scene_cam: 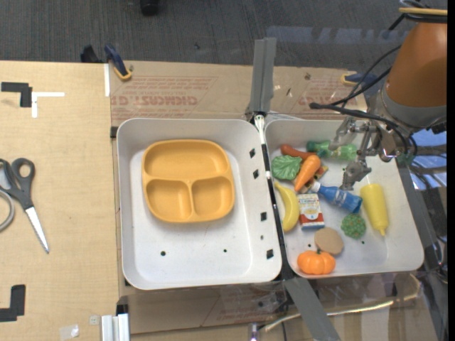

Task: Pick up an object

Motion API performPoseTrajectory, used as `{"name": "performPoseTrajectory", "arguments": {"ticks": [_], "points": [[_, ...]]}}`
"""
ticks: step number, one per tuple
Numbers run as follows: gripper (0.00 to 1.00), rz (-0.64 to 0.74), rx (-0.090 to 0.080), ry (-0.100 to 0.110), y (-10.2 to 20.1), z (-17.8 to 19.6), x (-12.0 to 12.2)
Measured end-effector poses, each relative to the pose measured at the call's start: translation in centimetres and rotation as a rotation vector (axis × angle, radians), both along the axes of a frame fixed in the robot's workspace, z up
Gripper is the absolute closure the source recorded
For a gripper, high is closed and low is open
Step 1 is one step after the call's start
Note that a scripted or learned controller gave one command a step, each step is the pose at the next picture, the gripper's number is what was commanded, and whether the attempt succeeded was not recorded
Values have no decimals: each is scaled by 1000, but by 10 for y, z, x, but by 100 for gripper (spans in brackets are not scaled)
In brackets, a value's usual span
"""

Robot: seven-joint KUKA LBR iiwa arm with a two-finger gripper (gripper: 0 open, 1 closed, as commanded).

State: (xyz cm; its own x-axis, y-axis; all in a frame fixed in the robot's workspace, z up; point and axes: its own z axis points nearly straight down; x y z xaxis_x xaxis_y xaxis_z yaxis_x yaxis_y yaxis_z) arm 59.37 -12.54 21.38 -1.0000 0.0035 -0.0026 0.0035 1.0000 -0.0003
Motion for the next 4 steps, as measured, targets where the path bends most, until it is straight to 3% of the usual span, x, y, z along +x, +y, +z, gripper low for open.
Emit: {"name": "performPoseTrajectory", "arguments": {"ticks": [1, 2, 3, 4], "points": [[0, 54, -1, -3, 4, -107, -4], [0, -28, 0, -5, 17, -118, -80], [0, 62, -2, -11, 1, -116, -22], [0, -56, 0, -8, 15, -117, -76]]}}
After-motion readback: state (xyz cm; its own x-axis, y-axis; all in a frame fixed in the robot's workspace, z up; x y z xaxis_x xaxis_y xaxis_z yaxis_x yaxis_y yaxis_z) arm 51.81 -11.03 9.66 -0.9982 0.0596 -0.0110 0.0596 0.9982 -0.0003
